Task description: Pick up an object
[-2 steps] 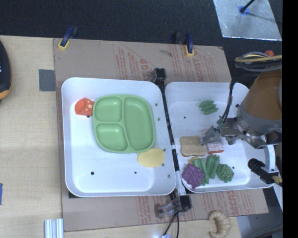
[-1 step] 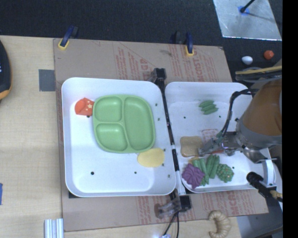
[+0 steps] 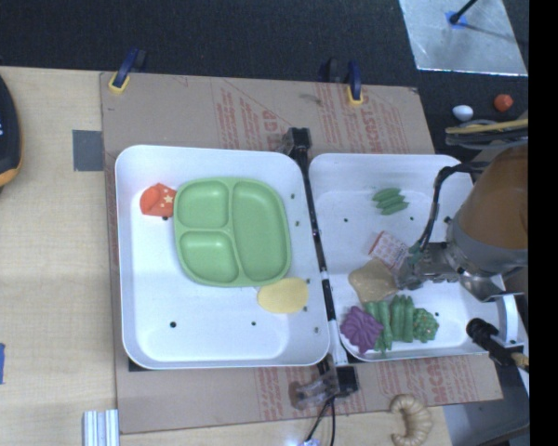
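Arm: it reaches in from the right, the orange band over the right bin's [image 3: 353, 170] right side, wrist low over the bin's middle.
Gripper: the gripper [image 3: 411, 269] sits down among the items near the bin's centre, just beside a tan piece [image 3: 372, 282] and a small pink-and-white packet [image 3: 387, 246].
Fingers: I cannot tell whether they are apart or together; the wrist hides them, and nothing is plainly seen between them.
Likely target: the tan piece, lying in the right bin just left of the gripper, touching or nearly so.
Other candidates: green pea pods [image 3: 402, 319] and a purple piece [image 3: 360, 326] at the near side of that bin; a lone green pod [image 3: 389, 200] at the far side.
Left bin: the left bin [image 3: 130, 249] bears a green divided plate [image 3: 232, 230], a red piece [image 3: 156, 200] at its far left, a yellow piece [image 3: 283, 295] on its near side.
Step in hand: by my reckoning, the descent and grasp, not yet a lift.
Next move: a firm close on one item, then a straight rise; the crowding could let the piece slip aside.
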